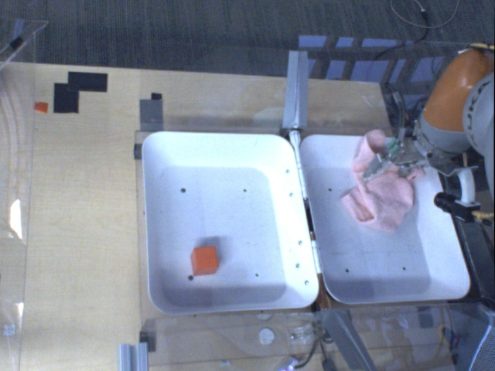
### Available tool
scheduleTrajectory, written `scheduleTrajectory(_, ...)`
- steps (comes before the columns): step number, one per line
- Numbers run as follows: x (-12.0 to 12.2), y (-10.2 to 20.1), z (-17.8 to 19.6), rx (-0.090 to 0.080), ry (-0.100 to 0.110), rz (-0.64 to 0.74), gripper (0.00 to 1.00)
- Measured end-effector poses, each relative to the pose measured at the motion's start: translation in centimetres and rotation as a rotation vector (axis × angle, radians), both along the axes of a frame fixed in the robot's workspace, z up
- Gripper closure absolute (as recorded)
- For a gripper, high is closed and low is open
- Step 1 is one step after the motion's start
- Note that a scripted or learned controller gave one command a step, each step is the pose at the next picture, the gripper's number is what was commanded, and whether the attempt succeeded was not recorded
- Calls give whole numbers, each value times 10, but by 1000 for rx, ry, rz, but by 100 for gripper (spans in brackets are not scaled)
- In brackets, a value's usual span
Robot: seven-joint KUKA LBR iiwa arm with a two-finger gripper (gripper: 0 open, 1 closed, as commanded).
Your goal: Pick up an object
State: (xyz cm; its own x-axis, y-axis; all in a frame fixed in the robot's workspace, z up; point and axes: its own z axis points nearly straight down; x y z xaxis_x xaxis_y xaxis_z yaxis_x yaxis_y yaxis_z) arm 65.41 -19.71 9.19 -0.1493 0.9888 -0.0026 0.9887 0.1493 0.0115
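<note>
We find the gripper [389,159] over the right bin [433,280], its fingers closed on the upper part of the pink cloth [380,194]. An orange block [205,260] lies in the left bin [166,207].

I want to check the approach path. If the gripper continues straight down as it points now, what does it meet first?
Most likely the pink cloth: the gripper sits right at its upper part, in the right bin. Depth is unclear.

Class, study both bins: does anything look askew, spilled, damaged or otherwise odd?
One thing: the pink cloth in the right bin lies crumpled, its top bunched up at the gripper. The orange block simply sits in the left bin.
</note>
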Motion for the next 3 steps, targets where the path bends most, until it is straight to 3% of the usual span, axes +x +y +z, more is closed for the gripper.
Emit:
scheduleTrajectory(1,14,-4,0,11,32,55,0)
scheduleTrajectory(2,-27,46,1,-3,-6,132,0)
scheduleTrajectory(3,17,1,0,17,24,66,0)
